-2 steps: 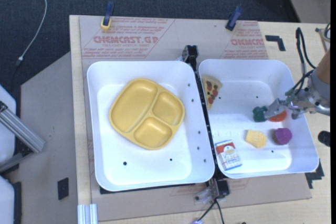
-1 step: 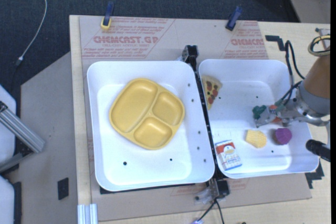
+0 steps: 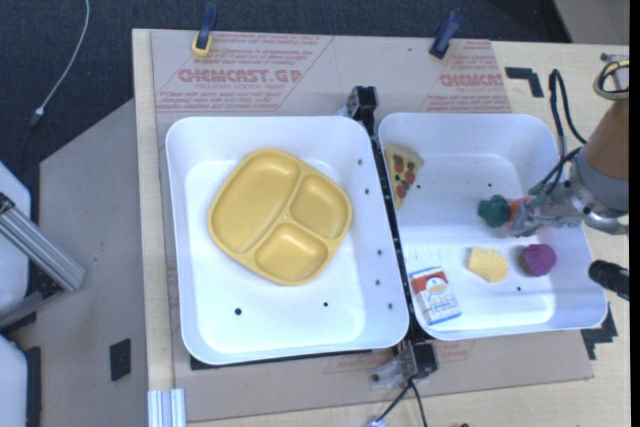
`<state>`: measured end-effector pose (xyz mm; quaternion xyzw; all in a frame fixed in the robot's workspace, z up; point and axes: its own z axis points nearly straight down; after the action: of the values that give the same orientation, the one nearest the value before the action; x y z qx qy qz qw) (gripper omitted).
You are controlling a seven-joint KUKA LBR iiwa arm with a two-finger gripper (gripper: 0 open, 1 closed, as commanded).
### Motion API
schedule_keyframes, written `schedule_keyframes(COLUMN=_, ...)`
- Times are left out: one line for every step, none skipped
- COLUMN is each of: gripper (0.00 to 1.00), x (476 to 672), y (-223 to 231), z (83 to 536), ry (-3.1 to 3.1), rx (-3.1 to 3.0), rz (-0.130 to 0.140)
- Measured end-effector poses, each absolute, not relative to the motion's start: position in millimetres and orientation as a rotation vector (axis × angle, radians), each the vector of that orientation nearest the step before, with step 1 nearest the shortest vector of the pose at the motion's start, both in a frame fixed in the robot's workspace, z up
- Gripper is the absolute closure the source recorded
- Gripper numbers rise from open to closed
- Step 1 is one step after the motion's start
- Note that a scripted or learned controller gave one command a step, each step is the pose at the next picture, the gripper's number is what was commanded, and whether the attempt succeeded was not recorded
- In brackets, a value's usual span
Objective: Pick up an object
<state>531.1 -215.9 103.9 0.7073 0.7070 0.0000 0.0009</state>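
Here, 2 shallow white bins of smooth, glossy plastic with rounded corners sit side by side on a counter [image 3: 300, 65] covered with printed brown cardboard. The left bin [image 3: 200, 305] carries a yellow divided tray [image 3: 280, 215], a rounded-square moulded plate with 3 compartments, lying flat and turned at a diagonal to the bin walls.

The right bin [image 3: 470, 140] holds 5 small items. A pizza slice toy [image 3: 402, 172], wedge-shaped with red dots, lies against the left wall near the far corner, its long axis running roughly along that wall with the narrow tip toward the near side. A small carton [image 3: 434, 295], flat and rectangular with red and white print, rests in the near left corner, its long axis slightly slanted from the wall. A yellow wedge [image 3: 488, 264], matte and blocky like a piece of cheese, lies near the middle of the near half. Just to its right is a purple rounded object [image 3: 539, 259], lumpy in outline. A teal green object [image 3: 492, 210], small and knobbly, sits further back.

The tool [image 3: 522, 214], at the end of the grey arm [image 3: 605, 170] entering from the right, is low in the right bin just beside the teal green object; whether its fingers are spread or pressed together cannot be told.
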Motion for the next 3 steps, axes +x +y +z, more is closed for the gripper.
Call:
schedule_keyframes(gripper=1.00, x=530.2, y=-218, z=167, ry=2.219, rx=2.217, rz=0.002)
schedule_keyframes(gripper=1.00, x=539.4, y=-214, z=226, ry=2.218, rx=2.214, rz=0.004)
schedule_keyframes(gripper=1.00, x=545.4, y=-208, z=273, ry=2.219, rx=2.214, rz=0.004)
